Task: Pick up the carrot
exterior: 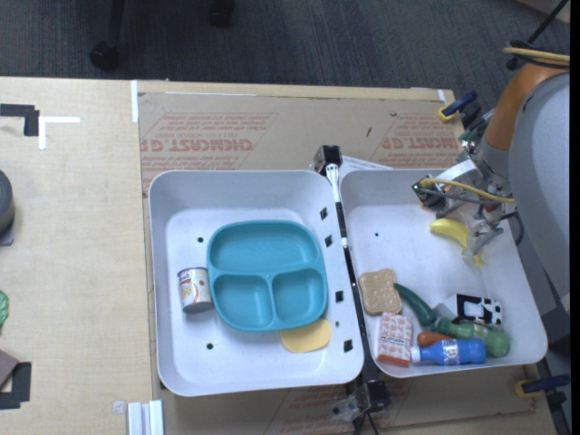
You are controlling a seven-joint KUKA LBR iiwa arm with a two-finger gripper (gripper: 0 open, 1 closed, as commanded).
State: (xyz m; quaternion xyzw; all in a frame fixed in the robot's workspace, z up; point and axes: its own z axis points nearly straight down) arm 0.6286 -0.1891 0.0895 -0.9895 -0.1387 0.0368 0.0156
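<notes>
The carrot (430, 339) shows as a small orange piece at the front of the right bin (399, 225). It lies between a red-and-white carton (394, 337) and a blue bottle (450, 352), which partly covers it. My gripper (477, 239) hangs at the back right of that bin, just right of a yellow banana (450, 232) and well away from the carrot. Cables and the wrist crowd around it.
Near the carrot lie a bread slice (379, 290), a dark green vegetable (416, 304), a green item (492, 342) and a black-and-white tag (478, 310). The left bin (172, 234) holds a teal divided plate (268, 275), a small can (194, 290) and a flat yellow piece (305, 336).
</notes>
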